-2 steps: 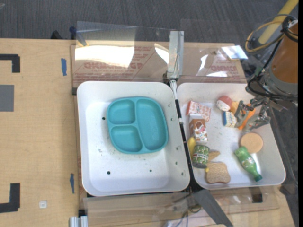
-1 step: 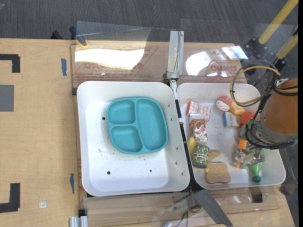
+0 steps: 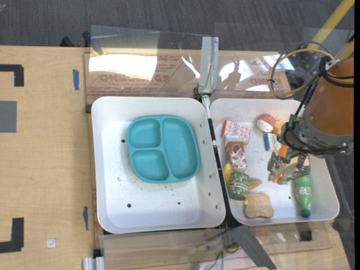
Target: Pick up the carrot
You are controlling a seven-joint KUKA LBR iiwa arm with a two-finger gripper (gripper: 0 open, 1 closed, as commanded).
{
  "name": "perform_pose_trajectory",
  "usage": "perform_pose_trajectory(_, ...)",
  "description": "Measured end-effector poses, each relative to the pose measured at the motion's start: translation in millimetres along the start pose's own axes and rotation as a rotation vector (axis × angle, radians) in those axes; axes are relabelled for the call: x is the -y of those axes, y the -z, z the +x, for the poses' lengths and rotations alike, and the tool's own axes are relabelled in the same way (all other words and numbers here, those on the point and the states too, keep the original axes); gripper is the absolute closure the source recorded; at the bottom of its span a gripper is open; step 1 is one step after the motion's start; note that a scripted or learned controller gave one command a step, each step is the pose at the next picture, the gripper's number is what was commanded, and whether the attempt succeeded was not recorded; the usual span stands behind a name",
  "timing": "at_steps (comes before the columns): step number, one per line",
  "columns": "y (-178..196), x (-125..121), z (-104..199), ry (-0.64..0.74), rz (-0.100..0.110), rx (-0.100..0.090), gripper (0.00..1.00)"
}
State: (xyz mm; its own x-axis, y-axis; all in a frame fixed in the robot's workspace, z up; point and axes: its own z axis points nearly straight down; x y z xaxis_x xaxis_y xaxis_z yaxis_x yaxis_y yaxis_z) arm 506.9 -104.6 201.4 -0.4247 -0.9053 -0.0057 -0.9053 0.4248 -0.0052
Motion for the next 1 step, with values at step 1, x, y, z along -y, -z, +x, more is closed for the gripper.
perform_pose_trajectory(1, 72.7, -2.1, -55.4, 0.252, -0.002, 0.001, 1.00)
